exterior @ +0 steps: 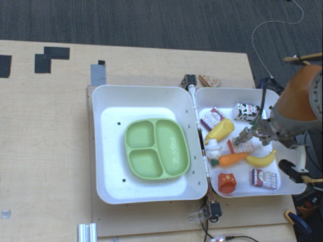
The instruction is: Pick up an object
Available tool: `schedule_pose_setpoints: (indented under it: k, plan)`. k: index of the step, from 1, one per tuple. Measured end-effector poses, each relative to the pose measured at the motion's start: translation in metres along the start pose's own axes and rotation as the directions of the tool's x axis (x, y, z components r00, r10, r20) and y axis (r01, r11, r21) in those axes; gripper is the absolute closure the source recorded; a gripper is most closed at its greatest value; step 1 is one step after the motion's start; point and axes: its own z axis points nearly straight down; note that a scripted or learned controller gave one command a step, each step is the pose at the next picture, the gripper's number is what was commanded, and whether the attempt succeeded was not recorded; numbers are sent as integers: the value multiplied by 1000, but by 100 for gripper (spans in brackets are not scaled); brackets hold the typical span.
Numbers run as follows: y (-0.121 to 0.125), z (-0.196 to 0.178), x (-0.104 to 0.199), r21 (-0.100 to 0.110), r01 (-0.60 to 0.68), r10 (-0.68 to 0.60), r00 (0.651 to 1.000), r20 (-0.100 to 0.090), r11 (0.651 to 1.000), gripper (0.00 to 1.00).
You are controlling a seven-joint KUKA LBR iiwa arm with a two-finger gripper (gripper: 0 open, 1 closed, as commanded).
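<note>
A jumble of toy food lies in the right-hand white bin (pixel 289 189): a yellow banana (pixel 261 159) curved along the right side, an orange carrot (pixel 233 159) lying flat just to its left, and a fat yellow piece, perhaps a pepper or squash (pixel 220 130), angled above the carrot. A small white item (pixel 213 147) sits against the bin's left wall between them. Near the front edge rest a red piece with a yellow mark (pixel 227 182) and a red-and-white printed packet (pixel 265 178). At the back, a purple-and-white packet (pixel 211 118) lies near a black-and-white carton (pixel 246 111).

The claw (pixel 247 136) hangs low over the middle of this bin, above a pale flat item (pixel 244 147) between the carrot and the banana; whether its fingers are spread or closed cannot be told from this angle, and nothing is seen gripped between them. The grey arm with its orange band (pixel 299 97) enters from the right.

In the left-hand white bin (pixel 111 150) lies a pale green tray (pixel 157 148) with three compartments. Both bins sit side by side on a light wooden worktop (pixel 45 150), which carries dark squares of tape (pixel 50 58) at its far left. Grey carpet (pixel 151 11) stretches behind, crossed by a thin white cable (pixel 272 24).
</note>
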Motion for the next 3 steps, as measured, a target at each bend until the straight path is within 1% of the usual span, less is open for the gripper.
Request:
schedule_pose_setpoints:
  k: [1, 2, 3]
  plan:
    - [2, -12, 1, -5, 2, -2, 1000, 0, 1000, 100]
    - [2, -11, 1, -5, 2, -2, 1000, -1, 1000, 0]
    - [-57, 10, 75, 3, 1, -1, 1000, -1, 1000, 0]
